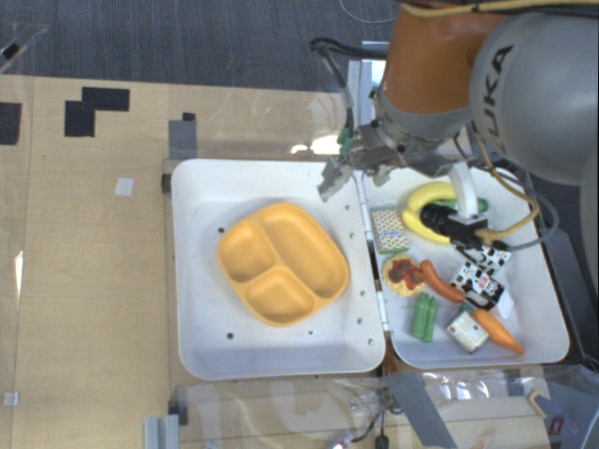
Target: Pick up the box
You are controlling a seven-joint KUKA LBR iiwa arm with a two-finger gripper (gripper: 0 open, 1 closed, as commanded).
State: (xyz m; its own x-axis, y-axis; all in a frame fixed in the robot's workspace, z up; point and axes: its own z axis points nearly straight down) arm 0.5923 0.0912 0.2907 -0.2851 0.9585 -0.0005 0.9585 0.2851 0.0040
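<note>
Pale wood bench (84, 279) under us carries two white bins side by side. We see the grey arm (524, 73) reach in from the right, its orange band (430, 45) above the wrist, tilted down toward the strip between the bins. We see the gripper (348, 171) hang above the left bin's (201, 344) far right corner; we cannot tell how it is set. A yellow divided plate (281, 262) lies there. The box (390, 230), patterned, rests in the right bin (552, 340) by its left wall, beside a banana (423, 204), carrots and other clutter.
</note>
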